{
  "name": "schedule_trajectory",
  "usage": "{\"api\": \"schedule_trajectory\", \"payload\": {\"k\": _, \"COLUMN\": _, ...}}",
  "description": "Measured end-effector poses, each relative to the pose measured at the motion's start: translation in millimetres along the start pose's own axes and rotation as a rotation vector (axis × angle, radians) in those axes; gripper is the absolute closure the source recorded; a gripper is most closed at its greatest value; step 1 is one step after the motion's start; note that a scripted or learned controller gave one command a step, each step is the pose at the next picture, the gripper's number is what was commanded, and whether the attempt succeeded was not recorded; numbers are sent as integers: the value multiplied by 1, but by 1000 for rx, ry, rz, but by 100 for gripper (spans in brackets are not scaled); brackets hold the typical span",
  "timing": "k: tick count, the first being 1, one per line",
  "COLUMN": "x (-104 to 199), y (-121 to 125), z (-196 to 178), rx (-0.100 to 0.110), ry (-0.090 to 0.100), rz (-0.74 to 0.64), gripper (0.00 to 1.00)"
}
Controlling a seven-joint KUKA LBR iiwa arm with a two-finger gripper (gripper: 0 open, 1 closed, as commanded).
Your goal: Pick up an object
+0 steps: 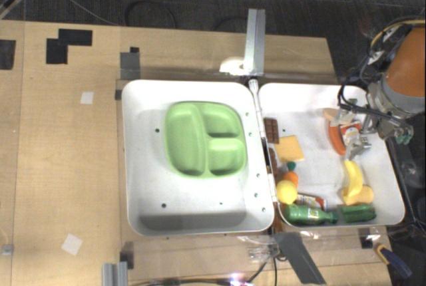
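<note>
The gripper [356,138], whose opening I cannot tell, hangs over the right bin [313,95]. The banana [352,179] lies just nearer than it, long axis running near to far.

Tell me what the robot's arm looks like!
The arm is grey with a big orange band above the wrist. Black cables loop around it, with a bit of yellow near the top. Its gripper is small, silvery metal.
</note>
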State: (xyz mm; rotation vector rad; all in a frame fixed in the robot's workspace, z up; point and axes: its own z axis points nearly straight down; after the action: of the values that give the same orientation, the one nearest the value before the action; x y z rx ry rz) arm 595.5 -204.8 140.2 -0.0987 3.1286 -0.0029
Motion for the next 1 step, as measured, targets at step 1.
{"api": "schedule_trajectory", "payload": {"k": 1, "x": 42, "y": 3, "z": 50, "rx": 1, "ry": -3, "rz": 110, "gripper": 0}}
